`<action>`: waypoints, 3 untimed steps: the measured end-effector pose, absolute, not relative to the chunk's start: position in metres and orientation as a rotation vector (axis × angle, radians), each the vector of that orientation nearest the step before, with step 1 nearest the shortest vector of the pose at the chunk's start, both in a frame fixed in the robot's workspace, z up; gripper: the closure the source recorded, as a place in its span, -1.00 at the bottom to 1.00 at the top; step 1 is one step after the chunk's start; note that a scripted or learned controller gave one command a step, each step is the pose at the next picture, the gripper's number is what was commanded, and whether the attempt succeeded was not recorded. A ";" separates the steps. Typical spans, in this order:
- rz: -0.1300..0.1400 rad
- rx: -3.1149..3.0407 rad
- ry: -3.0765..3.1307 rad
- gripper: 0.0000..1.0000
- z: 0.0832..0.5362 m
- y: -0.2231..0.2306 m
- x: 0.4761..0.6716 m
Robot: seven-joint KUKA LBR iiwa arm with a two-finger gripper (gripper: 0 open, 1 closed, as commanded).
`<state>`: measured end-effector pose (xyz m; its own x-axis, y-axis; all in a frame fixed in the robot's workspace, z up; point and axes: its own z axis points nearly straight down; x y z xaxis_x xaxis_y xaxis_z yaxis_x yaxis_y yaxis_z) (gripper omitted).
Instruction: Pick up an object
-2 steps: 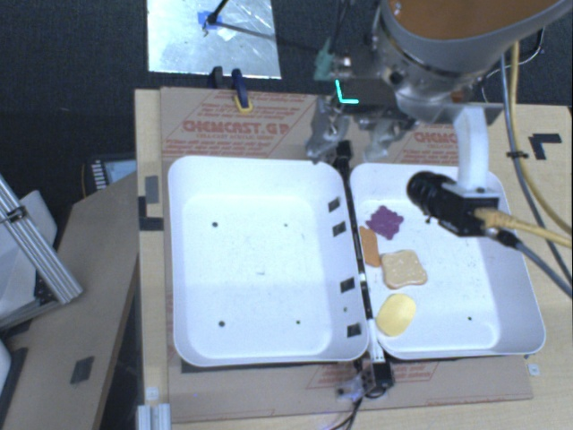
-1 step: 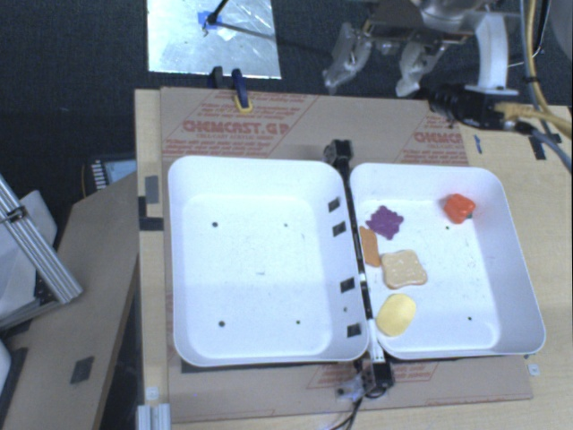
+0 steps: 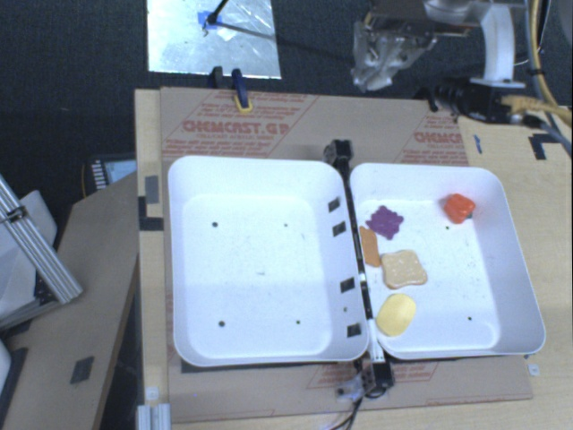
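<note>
Camera view is showing the gripper (image 3: 380, 61) hovering high beyond the right-hand shallow white plastic bin (image 3: 515, 267), gripping nothing; its opening is too blurred to tell. The small orange rounded block (image 3: 459, 207), sitting alone near the far corner, is looking easiest: descending straight over it.

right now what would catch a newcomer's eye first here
Probably the bright items clustered in the right bin: an orange piece at its far side, a purple piece, a tan toast-like slice and a yellow piece near the divider. The hand hangs above the bench beyond the bins.
</note>
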<state>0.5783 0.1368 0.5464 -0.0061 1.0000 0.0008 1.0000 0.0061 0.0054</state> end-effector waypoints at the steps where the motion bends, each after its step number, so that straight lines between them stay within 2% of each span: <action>1: 0.006 2.212 2.226 -1.00 0.546 0.137 0.578; 2: 0.011 2.207 2.229 1.00 0.558 0.137 0.578; 3: 0.010 2.207 2.229 -1.00 0.557 0.137 0.579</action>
<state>0.5785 0.1372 0.5573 -0.0102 0.9999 0.0013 0.9999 0.0102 0.0079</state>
